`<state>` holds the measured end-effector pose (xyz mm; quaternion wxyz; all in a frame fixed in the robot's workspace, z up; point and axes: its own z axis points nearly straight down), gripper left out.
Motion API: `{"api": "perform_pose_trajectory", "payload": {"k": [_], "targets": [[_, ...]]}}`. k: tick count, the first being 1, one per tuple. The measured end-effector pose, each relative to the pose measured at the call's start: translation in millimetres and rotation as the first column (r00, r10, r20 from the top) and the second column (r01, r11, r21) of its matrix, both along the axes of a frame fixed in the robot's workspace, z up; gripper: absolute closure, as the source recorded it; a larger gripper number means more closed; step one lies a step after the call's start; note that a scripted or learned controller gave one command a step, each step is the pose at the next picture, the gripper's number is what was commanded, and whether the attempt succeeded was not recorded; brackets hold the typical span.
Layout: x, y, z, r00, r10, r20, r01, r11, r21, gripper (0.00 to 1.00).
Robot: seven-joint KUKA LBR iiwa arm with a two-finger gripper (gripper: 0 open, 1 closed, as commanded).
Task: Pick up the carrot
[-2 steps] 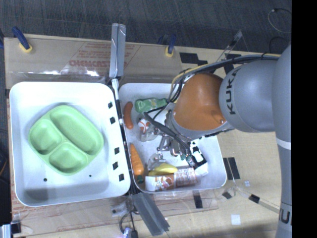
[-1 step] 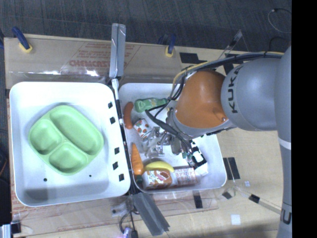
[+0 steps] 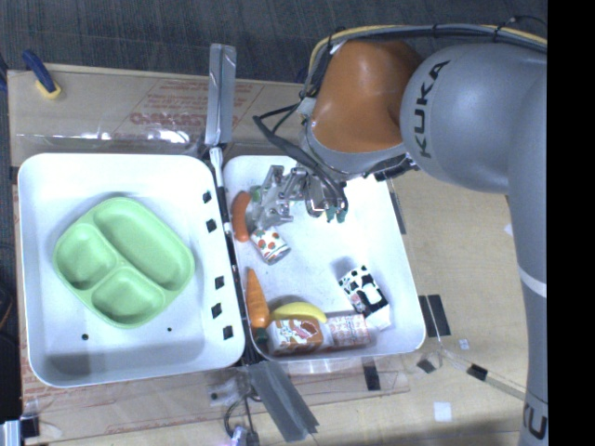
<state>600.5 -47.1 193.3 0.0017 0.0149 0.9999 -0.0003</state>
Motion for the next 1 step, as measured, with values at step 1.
{"api": "perform_pose_trajectory", "payload": {"k": [1], "targets": [[-0.3, -0.6, -0.4, 1.000, -0.001, -0.001, 0.001, 1.000, 0.000, 0.00]]}}
